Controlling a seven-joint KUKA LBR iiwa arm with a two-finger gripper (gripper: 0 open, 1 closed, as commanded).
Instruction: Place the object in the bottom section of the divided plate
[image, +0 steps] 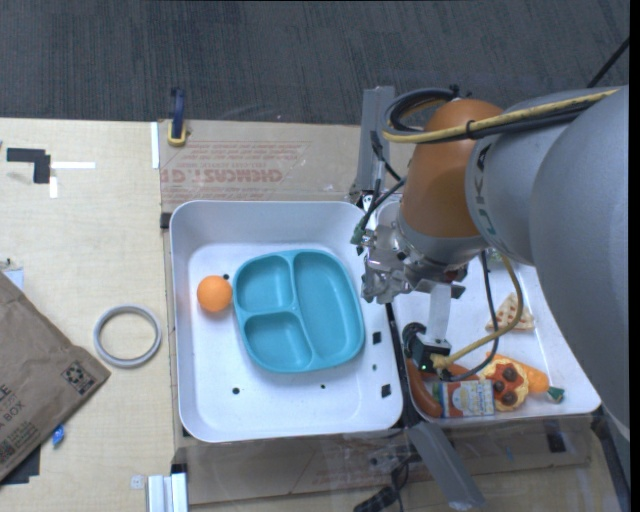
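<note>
A teal divided plate (322, 292) lies in the left white bin (200, 400), with three sections that hold nothing. An orange ball (214, 294) rests on the bin floor just left of the plate, touching or nearly touching its rim. My gripper (378, 285) hangs over the wall between the two bins, close to the plate's right edge. I see nothing held in it. The large grey and orange wrist above hides much of it.
The right bin (560, 400) holds a toy pizza slice (507, 375), a carrot (540, 381), a tan triangular wafer (510, 315) and a red packet (465, 398). A grey ring (128, 334) and a cardboard box (30, 385) lie on the bench to the left.
</note>
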